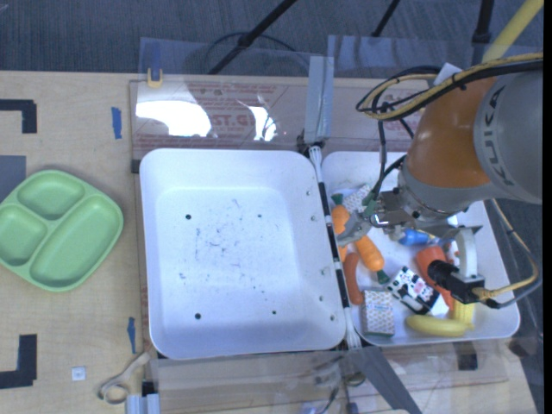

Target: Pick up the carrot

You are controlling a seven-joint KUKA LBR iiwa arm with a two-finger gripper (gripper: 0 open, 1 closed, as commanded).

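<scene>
We're mid-reach, gripper (373, 216) hovering at the carrot's (371, 253) 12 o'clock in the right bin (504, 317), can't tell its grip state, next: drop and pinch.

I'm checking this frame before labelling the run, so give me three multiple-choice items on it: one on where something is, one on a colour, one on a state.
1. Which bin holds the carrot?
A. the left bin
B. the right bin
C. the green tray

2. What colour is the divided tray on the bench, left of the bins?
A. green
B. blue
C. red

3. How does the carrot lie?
A. standing on end
B. hanging in the air
C. lying on the bin floor among other items

Answers:
1. B: the carrot lies in the right bin, near the wall it shares with the left bin.
2. A: the three-compartment tray is pale green.
3. C: it lies flat, with the gripper just above its upper end and a banana and other toys nearby.
</scene>
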